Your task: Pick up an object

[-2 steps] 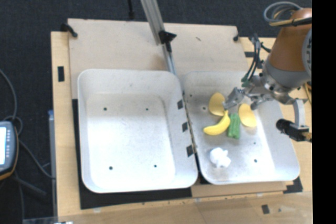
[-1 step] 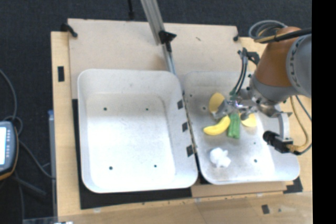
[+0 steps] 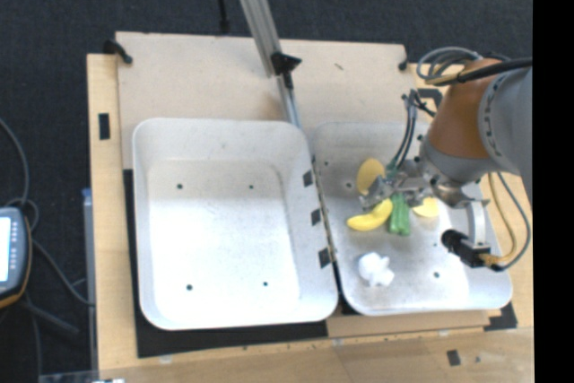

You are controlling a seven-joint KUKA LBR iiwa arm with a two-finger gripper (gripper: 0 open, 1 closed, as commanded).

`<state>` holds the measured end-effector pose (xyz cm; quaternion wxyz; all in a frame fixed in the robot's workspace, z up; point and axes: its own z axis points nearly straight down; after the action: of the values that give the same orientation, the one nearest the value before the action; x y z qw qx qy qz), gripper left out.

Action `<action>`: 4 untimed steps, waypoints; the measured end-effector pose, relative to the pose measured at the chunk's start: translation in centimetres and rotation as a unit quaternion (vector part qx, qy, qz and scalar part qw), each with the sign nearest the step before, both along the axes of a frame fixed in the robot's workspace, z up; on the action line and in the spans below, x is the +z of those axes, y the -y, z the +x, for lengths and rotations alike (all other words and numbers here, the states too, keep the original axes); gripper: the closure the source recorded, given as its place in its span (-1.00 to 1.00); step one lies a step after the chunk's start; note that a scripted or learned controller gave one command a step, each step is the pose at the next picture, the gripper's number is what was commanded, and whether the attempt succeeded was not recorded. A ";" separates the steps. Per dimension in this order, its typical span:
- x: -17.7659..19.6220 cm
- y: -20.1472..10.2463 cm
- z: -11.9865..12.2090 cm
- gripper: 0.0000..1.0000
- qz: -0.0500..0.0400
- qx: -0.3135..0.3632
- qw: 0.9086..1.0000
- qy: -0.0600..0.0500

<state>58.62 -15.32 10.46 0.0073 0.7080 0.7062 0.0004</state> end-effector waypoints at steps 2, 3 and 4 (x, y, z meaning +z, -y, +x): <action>5.8 0.6 0.1 1.00 0.004 -0.004 1.000 -0.003; 11.5 -0.2 -0.1 1.00 0.004 0.003 1.000 -0.002; 17.0 -0.1 0.1 1.00 0.004 0.003 1.000 -0.001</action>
<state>58.68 -15.26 27.43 0.0034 0.7058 0.7084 0.0022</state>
